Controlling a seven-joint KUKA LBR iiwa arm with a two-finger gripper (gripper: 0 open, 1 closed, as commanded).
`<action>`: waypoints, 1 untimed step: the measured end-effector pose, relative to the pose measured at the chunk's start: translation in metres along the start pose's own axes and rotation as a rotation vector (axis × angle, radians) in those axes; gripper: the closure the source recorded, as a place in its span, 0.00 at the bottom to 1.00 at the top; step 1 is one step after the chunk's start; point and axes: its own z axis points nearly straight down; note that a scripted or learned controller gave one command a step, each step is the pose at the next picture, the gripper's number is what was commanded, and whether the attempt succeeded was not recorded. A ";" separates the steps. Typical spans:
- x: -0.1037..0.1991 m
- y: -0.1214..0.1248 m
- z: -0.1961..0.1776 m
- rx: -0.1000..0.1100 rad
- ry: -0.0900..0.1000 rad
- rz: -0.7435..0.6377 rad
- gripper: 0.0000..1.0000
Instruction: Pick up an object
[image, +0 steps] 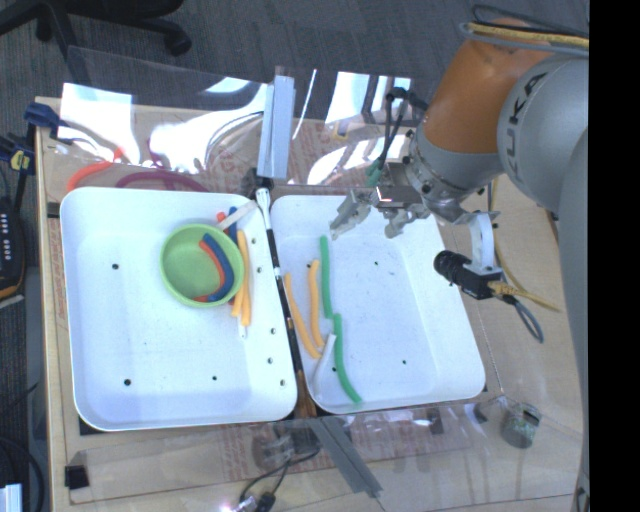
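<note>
The left bin (130, 380) is seen resting on the bench (560, 400), with its right rim touching the right bin (440, 340). A green bowl (202, 265) is found upright toward the bin's 1 o'clock area, and curved blue and red pieces (215, 262) are held within it against its right wall. At the bowl's 3 o'clock side, orange sticks (243, 298) are laid roughly upright in the frame, touching or just beside the bowl; a small white piece (233, 214) is noted at the bowl's 1 o'clock. In the right bin, along its left wall, further orange sticks (298, 318) are lying, with another orange stick (313, 292) just beside them toward 3 o'clock. A long green strip (335, 330) is laid from the bin's upper left down toward 6 o'clock, ending near the lower rim; it is crossed near its middle by the orange pieces and a pale stick (324, 352). The gripper (373, 218) is observed above the right bin's 12 o'clock edge, its two fingers (347, 217) spread apart with nothing between them. It is placed near the top end of the green strip but apart from it. The grey arm (540, 100) with its orange band is seen entering from 2 o'clock.
</note>
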 end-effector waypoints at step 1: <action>0.003 0.022 0.080 0.001 -0.002 -0.022 0.00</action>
